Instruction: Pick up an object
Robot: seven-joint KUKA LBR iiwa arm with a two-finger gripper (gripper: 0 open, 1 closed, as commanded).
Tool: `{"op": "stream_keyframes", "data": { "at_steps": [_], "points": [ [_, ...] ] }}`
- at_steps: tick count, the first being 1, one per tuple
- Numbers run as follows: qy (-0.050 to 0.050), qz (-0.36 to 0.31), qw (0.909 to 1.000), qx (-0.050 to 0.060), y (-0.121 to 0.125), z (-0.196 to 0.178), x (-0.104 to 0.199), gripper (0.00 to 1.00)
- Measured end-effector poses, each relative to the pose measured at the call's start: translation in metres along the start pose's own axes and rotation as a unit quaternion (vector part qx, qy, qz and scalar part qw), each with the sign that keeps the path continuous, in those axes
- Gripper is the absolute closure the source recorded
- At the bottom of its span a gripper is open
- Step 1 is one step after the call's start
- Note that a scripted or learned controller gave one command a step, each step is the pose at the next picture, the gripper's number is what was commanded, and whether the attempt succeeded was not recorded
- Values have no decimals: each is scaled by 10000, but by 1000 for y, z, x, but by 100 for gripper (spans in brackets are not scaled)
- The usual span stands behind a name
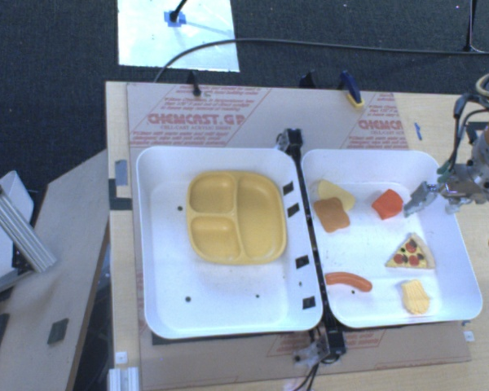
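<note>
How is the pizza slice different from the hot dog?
The pizza slice is a yellow triangle with red dots; the hot dog is long, thin and plain orange-red. The pizza slice lies nearer the bin's right wall, the hot dog nearer the divider. Both lie flat in the right bin.

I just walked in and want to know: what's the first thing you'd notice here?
The big yellow tray with three sections, sitting alone in the left bin, catches the eye first. Next comes the toy food in the right bin: a pizza slice, a sausage and an orange block. The end effector hangs at that bin's right side, beside the block.
</note>
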State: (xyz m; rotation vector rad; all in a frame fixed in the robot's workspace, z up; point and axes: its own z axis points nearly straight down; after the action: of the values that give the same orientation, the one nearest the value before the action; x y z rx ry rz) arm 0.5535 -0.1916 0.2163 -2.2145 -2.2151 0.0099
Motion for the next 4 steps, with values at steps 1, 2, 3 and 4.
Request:
{"op": "stream_keyframes", "data": {
  "at_steps": [1, 2, 3, 4],
  "points": [
    [-14, -18, 10000, -62, 3, -7, 1, 0],
    [-9, -17, 10000, -49, 2, 42, 11, 0],
    [-8, -9, 10000, -50, -1, 86, 17, 0],
    [-11, -10, 10000, -68, 1, 133, 18, 0]
  ]
}}
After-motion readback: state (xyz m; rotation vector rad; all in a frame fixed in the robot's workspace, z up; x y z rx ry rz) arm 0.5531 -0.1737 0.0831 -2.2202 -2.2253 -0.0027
